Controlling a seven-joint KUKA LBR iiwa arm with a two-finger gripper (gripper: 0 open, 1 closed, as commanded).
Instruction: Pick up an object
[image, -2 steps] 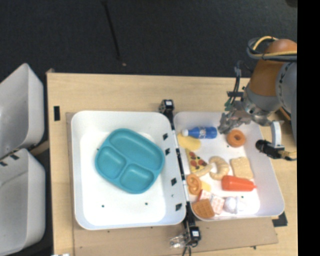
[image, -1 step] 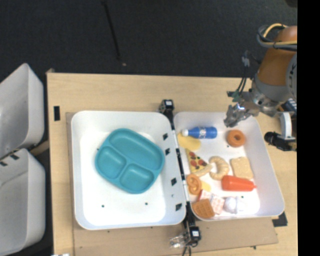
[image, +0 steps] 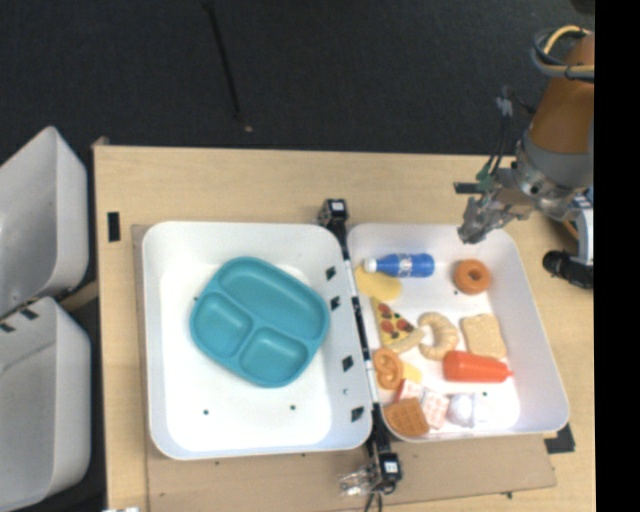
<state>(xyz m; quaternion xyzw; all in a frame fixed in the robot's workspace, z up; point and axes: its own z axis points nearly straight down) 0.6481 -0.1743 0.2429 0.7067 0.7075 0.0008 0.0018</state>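
My gripper (image: 478, 226) hangs over the far right corner of the right bin (image: 540, 330), just above the bin's back rim. Nothing shows between its fingers. Below it in the bin lie a brown donut (image: 471, 276), a blue bottle (image: 403, 265) on its side, a yellow piece (image: 381, 286), a pizza slice (image: 396, 328), a tan ring pastry (image: 437, 334), a piece of toast (image: 483, 335), an orange carrot (image: 476, 368), a pretzel (image: 386, 368) and a waffle-like piece (image: 407, 417).
The left bin (image: 170, 420) holds a teal divided plate (image: 261, 320). A hinge strip with black clips (image: 350, 330) runs between the bins. White chair-like shapes (image: 35, 300) stand at the far left. Wooden bench (image: 250, 185) surrounds the bins.
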